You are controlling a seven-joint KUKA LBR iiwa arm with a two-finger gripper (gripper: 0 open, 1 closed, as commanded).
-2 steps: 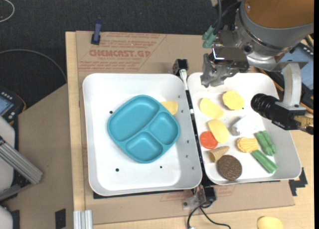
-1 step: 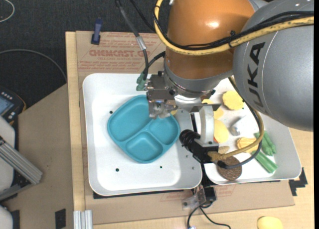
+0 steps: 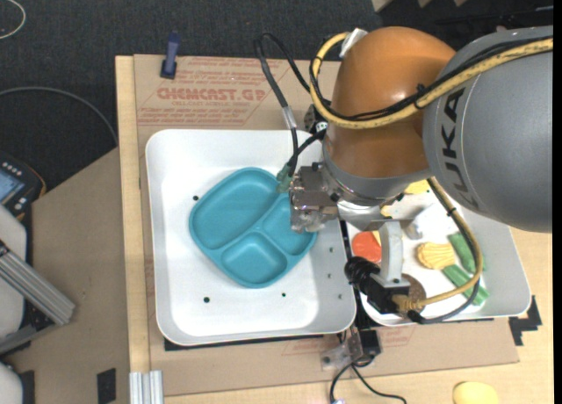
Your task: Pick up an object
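A teal divided plate point(image 3: 241, 227) lies tilted in the left white bin point(image 3: 176, 244), with three compartments facing up. My gripper point(image 3: 304, 211) hangs below the grey arm's orange band point(image 3: 386, 86), right over the plate's right rim near the wall between the bins. Its metal tip overlaps the plate's edge, and the arm's bulk hides how it meets the rim. In the right bin point(image 3: 514, 292) lie an orange piece point(image 3: 367, 246), a yellow ridged piece point(image 3: 435, 256) and a green piece point(image 3: 463, 251), partly under the arm.
Black cables point(image 3: 277, 86) loop from the wrist over the back of the left bin. A yellow-black hose point(image 3: 439, 292) curls over the right bin. A blue clip point(image 3: 169, 55) sits on the brown board behind the bins. A yellow object point(image 3: 474, 392) lies at the bench's front right.
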